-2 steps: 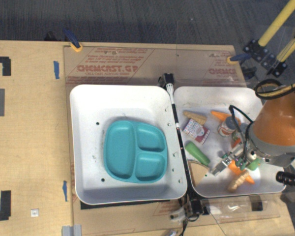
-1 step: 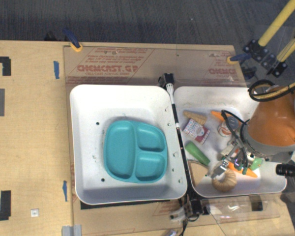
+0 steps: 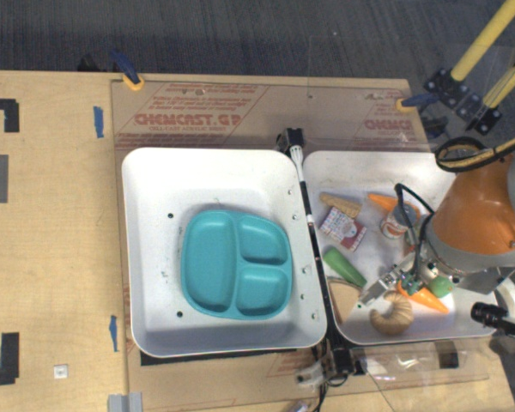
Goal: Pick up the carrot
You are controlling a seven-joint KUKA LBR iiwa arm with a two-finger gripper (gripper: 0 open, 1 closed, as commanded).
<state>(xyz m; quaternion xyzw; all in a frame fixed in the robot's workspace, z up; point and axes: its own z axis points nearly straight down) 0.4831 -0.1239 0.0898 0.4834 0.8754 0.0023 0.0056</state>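
Seen from above: a wooden surface (image 3: 51, 230) carrying two shallow white bins side by side. Left bin (image 3: 154, 178) holding a teal divided plate (image 3: 237, 264). Right bin (image 3: 343, 174) crowded with toy food: a waffle cone (image 3: 341, 203), a small printed packet (image 3: 342, 227), a green pepper-like piece (image 3: 344, 267), a tan bread-like lump (image 3: 392, 314) and orange pieces.

Reaching in from the right, the grey arm (image 3: 481, 221) with its orange band, wrist tipped down over the right bin's near corner, jaws (image 3: 393, 283) low above the clutter. Jaws' opening impossible to tell; nothing seen clamped between them.

The carrot (image 3: 428, 299), orange with a green end, lying flat just right of the jaws, touching or almost touching the tan lump and partly under the wrist. A second orange piece (image 3: 381, 202) near the bin's far side, possibly another carrot.

Likely a light, stiff, smooth plastic toy, tapered and prone to roll or squirt out of a pinch. Best taken across the thicker middle, jaws square to its length; crowding by the tan lump a probable hindrance.
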